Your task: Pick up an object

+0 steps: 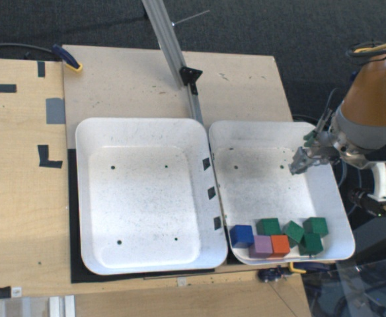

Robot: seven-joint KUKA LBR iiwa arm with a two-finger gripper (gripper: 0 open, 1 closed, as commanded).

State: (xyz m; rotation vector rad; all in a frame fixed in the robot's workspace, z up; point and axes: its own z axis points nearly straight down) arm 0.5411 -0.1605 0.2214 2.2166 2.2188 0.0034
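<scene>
Two white bins sit side by side on the bench, and places here are given relative to the right bin (259,177). The left bin (140,190) touches its left rim and has only dark specks and four small dots on its floor. A metal rail (170,38) runs down from the top and ends just above the seam between the two. Inside the right bin, all the blocks are bunched along its lower edge: a blue block (242,234) at the left of the row, a purple block (263,245) just beside it, an orange block (280,244) touching the purple one, and four green blocks (268,226) (294,230) (316,226) (310,244) spread behind and to the right, reaching almost to the lower right corner. The blocks look like small cubes with no clear long axis; several sit turned at a slant to the rim. The upper and middle floor of this bin is bare, leaving open room above the cluster, while the blocks themselves lie close against the lower rim. The gripper (300,162) hangs over the upper right part of the bin, near its right rim and well apart from the blocks, with nothing between its fingers; I cannot tell how wide they stand.
</scene>
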